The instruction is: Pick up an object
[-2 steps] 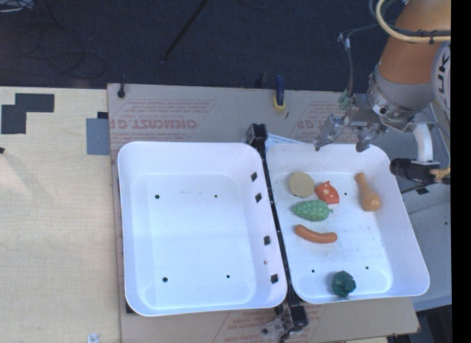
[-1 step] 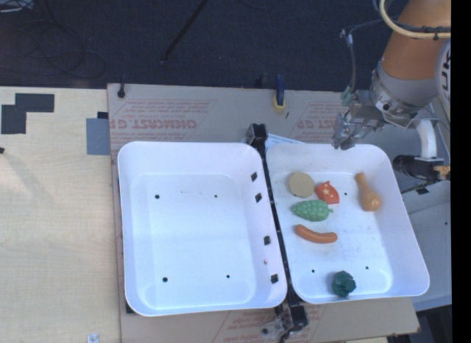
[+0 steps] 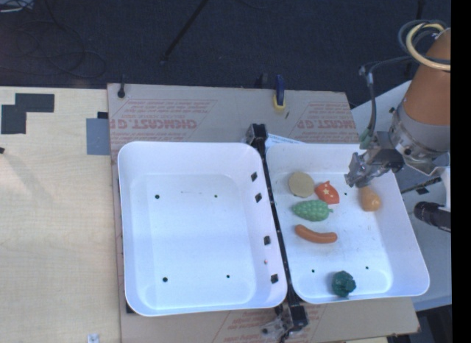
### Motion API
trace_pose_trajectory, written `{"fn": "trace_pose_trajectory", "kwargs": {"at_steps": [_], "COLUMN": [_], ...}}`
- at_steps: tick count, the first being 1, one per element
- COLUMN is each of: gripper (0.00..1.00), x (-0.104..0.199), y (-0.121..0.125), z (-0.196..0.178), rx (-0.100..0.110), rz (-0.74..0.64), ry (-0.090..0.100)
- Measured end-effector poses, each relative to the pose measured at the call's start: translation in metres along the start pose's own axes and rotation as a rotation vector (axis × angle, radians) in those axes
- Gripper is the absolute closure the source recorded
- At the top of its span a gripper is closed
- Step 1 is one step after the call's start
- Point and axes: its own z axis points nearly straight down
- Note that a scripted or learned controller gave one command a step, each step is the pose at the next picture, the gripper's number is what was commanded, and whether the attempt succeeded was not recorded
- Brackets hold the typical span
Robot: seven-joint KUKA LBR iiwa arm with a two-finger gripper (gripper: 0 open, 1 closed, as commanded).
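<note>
Nearest the camera, the right bin and the left bin sit side by side on a brown cardboard sheet with red print, which lies on a pale wooden bench. Black clips join the bins along their shared wall.

Inside the right bin, a dark green broccoli lies closest to the front rim. Behind it is a sausage, then a light green bumpy vegetable, a red pepper and a tan disc. An orange ball rests toward the bin's right side.

The gripper hangs over the right bin's back half, just above and left of the orange ball; nothing sits between its fingers, and I cannot tell how far apart they are.

Beyond the bins, a dark floor carries loose cables.
</note>
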Motion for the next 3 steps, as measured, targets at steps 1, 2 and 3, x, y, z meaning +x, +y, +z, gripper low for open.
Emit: {"fn": "trace_pose_trajectory", "kwargs": {"at_steps": [1, 2, 3], "gripper": [1.00, 1.00, 1.00], "x": [0.075, -0.006, -0.062], "y": [-0.059, -0.077, -0.077], "z": [-0.018, 0.008, 0.124], "rx": [-0.001, -0.001, 0.004], "rz": [-0.010, 0.004, 0.001], "ry": [0.001, -0.003, -0.001]}}
